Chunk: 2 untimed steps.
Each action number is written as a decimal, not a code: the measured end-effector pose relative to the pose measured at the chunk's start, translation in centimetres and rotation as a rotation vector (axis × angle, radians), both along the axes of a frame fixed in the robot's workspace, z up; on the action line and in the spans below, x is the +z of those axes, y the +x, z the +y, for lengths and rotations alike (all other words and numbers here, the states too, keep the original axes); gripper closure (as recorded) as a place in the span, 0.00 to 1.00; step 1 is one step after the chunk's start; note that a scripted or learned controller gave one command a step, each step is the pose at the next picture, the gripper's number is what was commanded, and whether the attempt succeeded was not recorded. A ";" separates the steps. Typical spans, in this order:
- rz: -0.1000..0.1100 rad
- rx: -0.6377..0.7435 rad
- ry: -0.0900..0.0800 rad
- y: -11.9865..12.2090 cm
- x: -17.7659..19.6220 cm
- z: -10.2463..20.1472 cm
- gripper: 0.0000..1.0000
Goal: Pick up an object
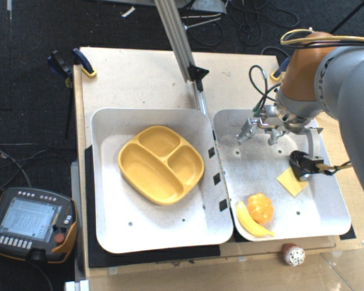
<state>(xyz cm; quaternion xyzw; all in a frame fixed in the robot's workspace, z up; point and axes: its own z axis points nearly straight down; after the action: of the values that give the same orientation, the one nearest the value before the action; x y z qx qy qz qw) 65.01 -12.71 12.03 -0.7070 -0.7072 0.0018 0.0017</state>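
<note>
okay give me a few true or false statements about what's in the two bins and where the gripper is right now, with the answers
1. The yellow divided plate lies in the left bin. True.
2. The banana lies in the left bin. False: it lies in the right bin, at its near edge.
3. The orange fruit touches the banana. True.
4. The gripper hangs over the plate. False: it is over the right bin's far part.

orange fruit [260,207], banana [250,222] (touching), right bin
</note>
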 end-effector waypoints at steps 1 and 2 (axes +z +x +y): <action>-0.007 0.000 -0.001 0.2 1.4 0.0 1.00; -0.011 0.003 0.000 -0.2 6.8 0.9 1.00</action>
<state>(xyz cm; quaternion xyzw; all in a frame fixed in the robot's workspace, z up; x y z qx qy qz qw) 64.83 -11.79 18.81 -0.7061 -0.7081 -0.0019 -0.0022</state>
